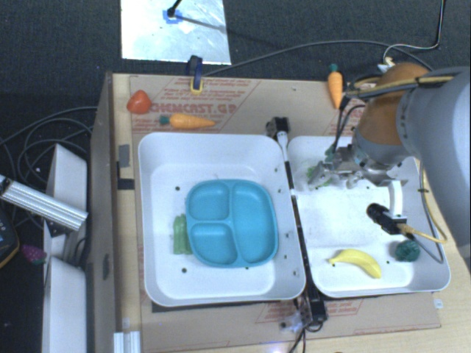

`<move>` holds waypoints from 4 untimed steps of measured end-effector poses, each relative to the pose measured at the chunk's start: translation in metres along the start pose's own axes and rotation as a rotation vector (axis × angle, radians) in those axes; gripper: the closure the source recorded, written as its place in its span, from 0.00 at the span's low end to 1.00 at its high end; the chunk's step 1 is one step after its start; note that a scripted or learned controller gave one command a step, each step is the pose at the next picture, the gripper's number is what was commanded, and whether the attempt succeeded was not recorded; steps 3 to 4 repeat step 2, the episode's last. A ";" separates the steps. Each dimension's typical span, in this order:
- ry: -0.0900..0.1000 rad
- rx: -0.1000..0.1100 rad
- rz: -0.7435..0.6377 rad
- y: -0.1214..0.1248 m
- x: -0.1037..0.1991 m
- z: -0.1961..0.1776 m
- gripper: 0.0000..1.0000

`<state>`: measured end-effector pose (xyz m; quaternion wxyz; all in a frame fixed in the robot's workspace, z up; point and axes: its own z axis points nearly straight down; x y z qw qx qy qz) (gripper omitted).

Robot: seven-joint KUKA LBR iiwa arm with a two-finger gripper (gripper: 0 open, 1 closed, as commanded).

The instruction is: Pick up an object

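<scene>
gripper (324,173), state unclear, over right bin (353,212) on cardboard-topped bench (221,105).

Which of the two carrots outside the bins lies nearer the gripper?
The upright carrot at the board's back right, just behind the right bin where the gripper works. The other carrot lies flat behind the left bin.
</scene>
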<state>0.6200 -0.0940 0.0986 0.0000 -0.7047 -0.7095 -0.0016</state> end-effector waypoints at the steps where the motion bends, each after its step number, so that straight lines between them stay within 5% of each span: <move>1: -0.003 0.000 0.003 0.031 -0.032 0.014 0.00; 2: -0.005 -0.004 -0.002 0.032 -0.031 0.002 1.00; 4: -0.005 -0.004 -0.002 0.032 -0.031 0.002 1.00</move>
